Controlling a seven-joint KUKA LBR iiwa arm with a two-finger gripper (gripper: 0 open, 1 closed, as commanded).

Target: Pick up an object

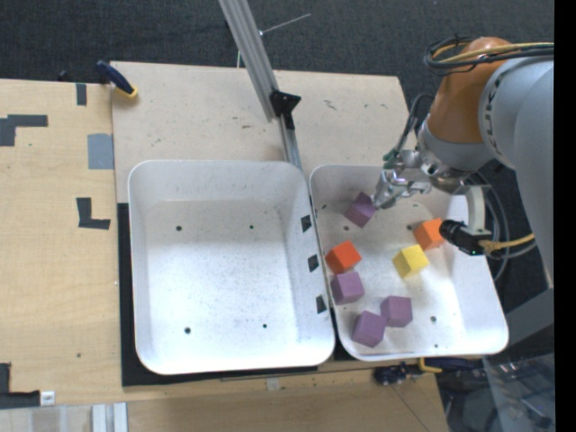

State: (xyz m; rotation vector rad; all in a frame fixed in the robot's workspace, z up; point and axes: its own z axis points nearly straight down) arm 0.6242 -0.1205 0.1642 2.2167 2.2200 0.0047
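Note:
The right bin (468,318) holds several small blocks. A purple block (360,211) lies near its far left, just left of my gripper (388,194). The gripper hangs low over the bin's far part, its tip beside that purple block. An orange block (343,256) and a purple block (347,286) sit by the left wall. A yellow block (410,260) and another orange block (428,233) lie toward the right. Two more purple blocks (396,310) (368,328) rest near the front. Nothing shows between the fingers.
The left bin (144,187) stands beside the right one, sharing a raised divider (310,241). A slanted metal rail (256,52) crosses above the bins' far edge. A black cable connector (457,237) hangs by the arm over the right bin.

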